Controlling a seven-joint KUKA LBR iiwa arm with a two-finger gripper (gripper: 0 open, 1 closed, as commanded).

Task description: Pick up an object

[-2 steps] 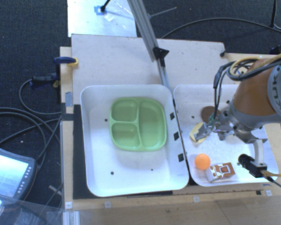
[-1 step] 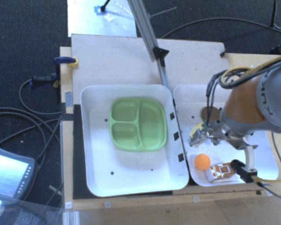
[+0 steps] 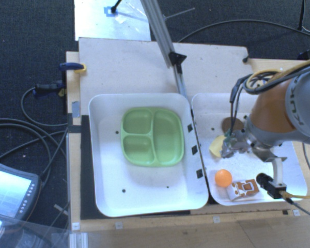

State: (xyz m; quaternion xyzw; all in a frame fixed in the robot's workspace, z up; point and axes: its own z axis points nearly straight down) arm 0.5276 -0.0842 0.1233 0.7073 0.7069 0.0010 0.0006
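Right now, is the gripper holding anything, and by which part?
Cannot be told. The gripper sits low in the right bin against the yellow object, its tips hidden.

Two white bins (image 3: 101, 190) are counted on the bench. One green divided plate (image 3: 152, 137), with three compartments, is counted in the left bin. In the right bin are counted: one orange ball (image 3: 223, 177), one yellow piece (image 3: 216, 146), one brown disc (image 3: 231, 124), one brown-and-white block (image 3: 244, 189).

The arm (image 3: 279, 110) runs off the right edge and hides part of the right bin (image 3: 206, 105), a brown disc (image 3: 230, 124) and a pale yellow object (image 3: 216, 146).
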